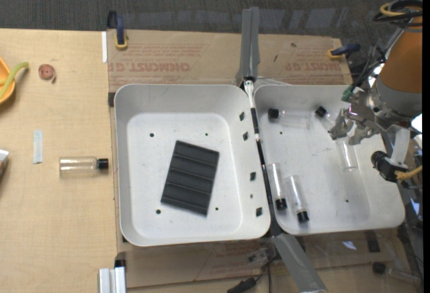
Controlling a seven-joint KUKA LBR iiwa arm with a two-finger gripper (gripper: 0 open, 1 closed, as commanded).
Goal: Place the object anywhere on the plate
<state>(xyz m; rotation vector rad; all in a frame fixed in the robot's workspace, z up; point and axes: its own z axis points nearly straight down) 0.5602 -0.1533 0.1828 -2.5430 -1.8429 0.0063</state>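
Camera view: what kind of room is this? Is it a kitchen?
Probably not a kitchen; it looks like a robot lab or workshop. A robot arm reaches over two white bins on a bench, cardboard is clamped behind them, and small clear bottles lie around for practice.

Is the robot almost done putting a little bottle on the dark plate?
Not yet. The dark plate in the left bin carries nothing. The tool hangs over the right bin, near a clear vial; a grip can't be confirmed. Picking up, carrying over and setting down remain.

Grey arm with orange band, metal wrist hardware, black and yellow cables.
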